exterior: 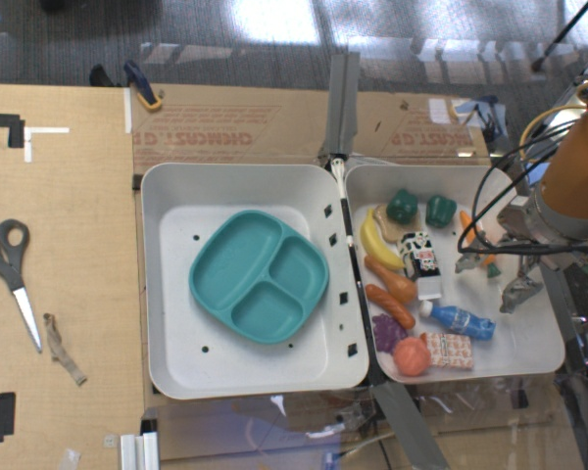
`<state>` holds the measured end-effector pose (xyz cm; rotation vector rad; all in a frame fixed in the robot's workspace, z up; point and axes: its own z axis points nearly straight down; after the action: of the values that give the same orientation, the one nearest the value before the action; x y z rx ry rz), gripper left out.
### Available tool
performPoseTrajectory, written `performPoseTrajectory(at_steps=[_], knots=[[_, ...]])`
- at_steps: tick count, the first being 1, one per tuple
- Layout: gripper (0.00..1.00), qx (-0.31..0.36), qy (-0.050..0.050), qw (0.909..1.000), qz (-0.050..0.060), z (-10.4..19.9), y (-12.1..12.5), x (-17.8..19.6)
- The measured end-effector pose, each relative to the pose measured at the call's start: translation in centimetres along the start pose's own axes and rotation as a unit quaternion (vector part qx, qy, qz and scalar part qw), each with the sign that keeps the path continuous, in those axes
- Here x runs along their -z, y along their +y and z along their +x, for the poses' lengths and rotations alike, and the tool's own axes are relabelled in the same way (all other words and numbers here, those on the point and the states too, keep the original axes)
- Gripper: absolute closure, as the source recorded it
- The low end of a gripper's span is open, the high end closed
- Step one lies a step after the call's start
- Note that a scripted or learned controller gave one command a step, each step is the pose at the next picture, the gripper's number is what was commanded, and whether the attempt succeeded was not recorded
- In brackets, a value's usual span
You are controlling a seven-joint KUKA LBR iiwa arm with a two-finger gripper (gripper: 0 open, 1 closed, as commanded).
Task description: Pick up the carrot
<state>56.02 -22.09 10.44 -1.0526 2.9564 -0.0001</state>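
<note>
Claw [492,278] over right bin [541,358], fingers spread wide. Carrot [469,231] just up-left of claw, its leafy end beside the nearer fingertip; contact indiscernible, not pinched. Blue bottle [464,322] below-left of claw. Teal plate [260,276] well to the left, in other bin [167,292].

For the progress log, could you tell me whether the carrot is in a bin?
In: the carrot sits inside the right bin, beside a green pepper.
</note>
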Motion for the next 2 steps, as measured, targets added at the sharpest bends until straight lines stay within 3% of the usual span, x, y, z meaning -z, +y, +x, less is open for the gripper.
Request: performPoseTrajectory(at_steps=[1, 2], knots=[[0.00, -0.017, -0.001, 0.9998, 0.001, -2.8, -2.3, -1.1], [1.00, -0.017, -0.004, 0.9998, 0.003, -3.1, -2.3, 0.0]])
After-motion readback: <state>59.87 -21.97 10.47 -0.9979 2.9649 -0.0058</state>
